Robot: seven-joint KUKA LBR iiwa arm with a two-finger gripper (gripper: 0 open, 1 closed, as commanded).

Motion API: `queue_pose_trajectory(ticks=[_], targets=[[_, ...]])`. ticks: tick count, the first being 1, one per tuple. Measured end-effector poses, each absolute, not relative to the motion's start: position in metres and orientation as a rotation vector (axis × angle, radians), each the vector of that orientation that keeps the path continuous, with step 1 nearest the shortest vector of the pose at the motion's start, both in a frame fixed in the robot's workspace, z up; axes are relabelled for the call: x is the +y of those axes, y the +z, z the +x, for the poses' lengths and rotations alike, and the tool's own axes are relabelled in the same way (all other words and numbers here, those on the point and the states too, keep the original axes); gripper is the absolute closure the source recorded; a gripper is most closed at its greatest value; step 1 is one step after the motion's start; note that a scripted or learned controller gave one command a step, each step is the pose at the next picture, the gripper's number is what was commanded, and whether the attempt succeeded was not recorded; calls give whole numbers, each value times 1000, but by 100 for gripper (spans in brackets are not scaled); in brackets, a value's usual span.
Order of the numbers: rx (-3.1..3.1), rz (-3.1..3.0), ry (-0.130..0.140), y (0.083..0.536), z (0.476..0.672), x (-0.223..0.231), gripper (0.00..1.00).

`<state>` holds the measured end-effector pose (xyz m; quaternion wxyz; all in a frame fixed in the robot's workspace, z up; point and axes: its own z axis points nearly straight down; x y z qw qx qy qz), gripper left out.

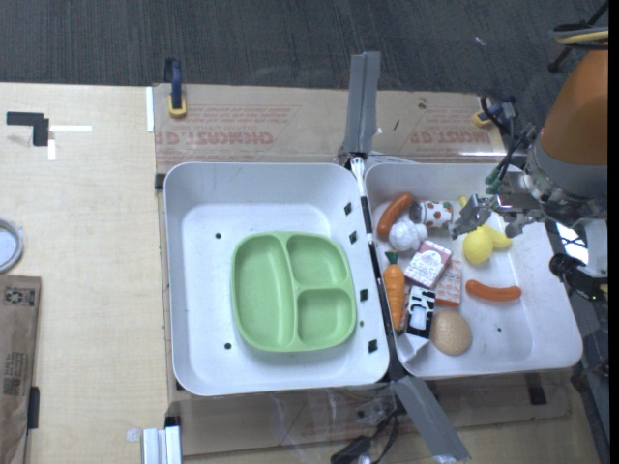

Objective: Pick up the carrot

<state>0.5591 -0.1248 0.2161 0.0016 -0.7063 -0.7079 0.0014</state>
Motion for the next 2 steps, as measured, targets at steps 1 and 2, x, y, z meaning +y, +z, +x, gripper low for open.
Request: queue_pose_trajectory(ticks=[1,2], targets=[[-2111,-2343,-18,112,499,-104,0],[-1979,-2473,-41,106,489,-95,0]])
